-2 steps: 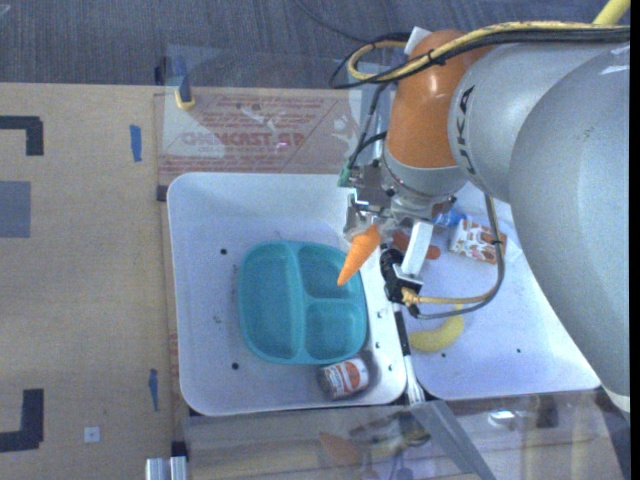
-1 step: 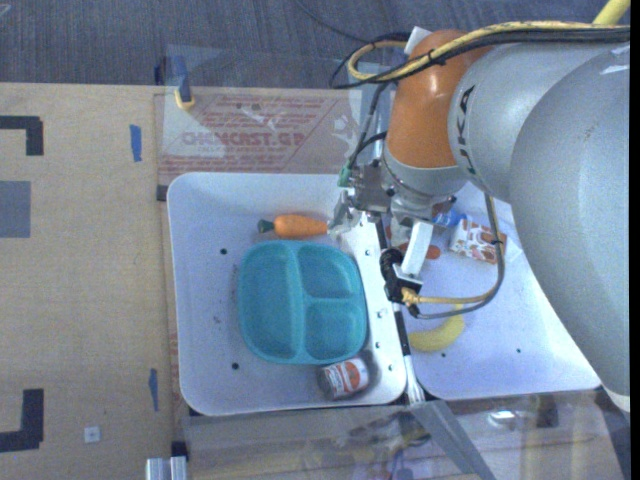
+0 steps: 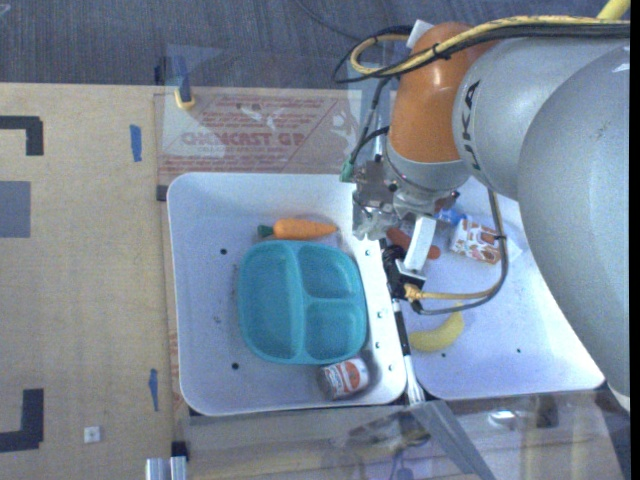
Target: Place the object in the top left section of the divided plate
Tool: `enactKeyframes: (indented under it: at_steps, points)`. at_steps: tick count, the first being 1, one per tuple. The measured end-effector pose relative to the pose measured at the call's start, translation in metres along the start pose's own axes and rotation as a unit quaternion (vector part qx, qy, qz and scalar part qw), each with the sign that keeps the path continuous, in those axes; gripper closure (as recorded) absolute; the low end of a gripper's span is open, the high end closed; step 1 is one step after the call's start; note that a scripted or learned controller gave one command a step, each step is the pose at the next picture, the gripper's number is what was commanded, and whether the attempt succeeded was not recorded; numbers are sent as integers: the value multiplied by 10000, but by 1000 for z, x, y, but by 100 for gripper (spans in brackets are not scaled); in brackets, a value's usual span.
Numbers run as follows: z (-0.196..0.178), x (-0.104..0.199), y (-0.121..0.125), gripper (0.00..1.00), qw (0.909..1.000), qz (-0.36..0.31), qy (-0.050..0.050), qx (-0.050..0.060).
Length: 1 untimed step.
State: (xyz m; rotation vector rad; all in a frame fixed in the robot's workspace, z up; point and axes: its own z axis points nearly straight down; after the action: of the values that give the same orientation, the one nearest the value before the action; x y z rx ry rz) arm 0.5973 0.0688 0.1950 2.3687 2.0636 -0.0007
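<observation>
A teal divided plate (image 3: 300, 303) lies in the left bin (image 3: 200, 268), with nothing in its three sections. An orange carrot (image 3: 303, 230) with a green stem lies just above the plate's top edge. My gripper (image 3: 372, 224) hangs over the wall between the two bins, right of the carrot and above the plate's upper right corner. The wrist and its mount hide much of it. A small red-orange thing (image 3: 402, 237) shows just below the gripper, and I cannot tell whether it is held.
A small can (image 3: 345, 378) lies on its side at the left bin's lower edge, below the plate. In the right bin (image 3: 520, 358) are a yellow banana (image 3: 438, 336) and a small white, red and blue carton (image 3: 474, 240). My arm covers the right bin's upper part.
</observation>
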Motion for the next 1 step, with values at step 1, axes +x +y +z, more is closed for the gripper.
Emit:
enactKeyframes:
  at_steps: [1]
  points:
    - [10, -48, -68, 100, 9979, -646, 4, 7]
